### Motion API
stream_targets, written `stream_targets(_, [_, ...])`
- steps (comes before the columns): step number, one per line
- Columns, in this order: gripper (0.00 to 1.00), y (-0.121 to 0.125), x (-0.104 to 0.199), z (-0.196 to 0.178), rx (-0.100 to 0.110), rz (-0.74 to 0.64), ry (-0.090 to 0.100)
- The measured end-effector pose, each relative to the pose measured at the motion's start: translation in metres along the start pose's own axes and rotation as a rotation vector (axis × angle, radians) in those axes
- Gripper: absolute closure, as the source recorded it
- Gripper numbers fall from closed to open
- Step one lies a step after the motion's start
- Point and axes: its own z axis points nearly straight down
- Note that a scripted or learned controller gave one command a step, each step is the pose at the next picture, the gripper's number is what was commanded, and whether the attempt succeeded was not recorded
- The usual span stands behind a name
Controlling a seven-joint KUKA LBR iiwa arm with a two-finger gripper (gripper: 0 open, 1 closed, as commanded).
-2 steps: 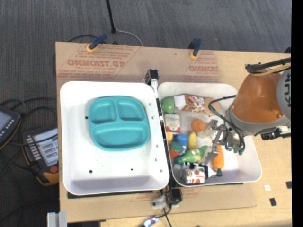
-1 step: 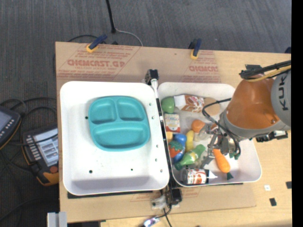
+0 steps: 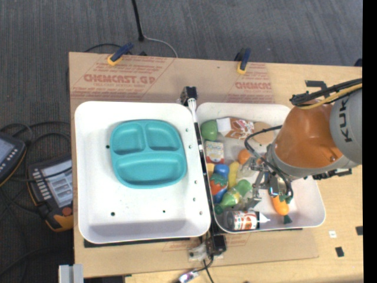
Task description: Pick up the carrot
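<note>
Where the counter [image 3: 118, 78] reads "CHEMCAST GP" in red at upper left, repeated partly at upper right. Teal plate [image 3: 148, 153] in left bin [image 3: 88, 175]. Lower right, in right bin [image 3: 309, 214]: claw [image 3: 272, 184], finger state impossible to tell. Just beside it, carrot [image 3: 280, 204], long axis near vertical, green end toward bottom of frame.

Arm [image 3: 330, 135] reaches in from the right, orange band facing the camera, wrist pitched down. Gripper [image 3: 272, 187] sits low at lower left of the band, finger state unreadable.
</note>
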Motion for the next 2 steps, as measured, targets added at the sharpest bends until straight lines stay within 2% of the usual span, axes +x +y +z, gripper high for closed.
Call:
stream_targets(1, [0.0, 0.021, -0.041, 0.011, 0.006, 0.396, 0.039])
stream_targets(2, [0.0, 0.014, -0.098, 0.013, 0.005, 0.484, 0.038])
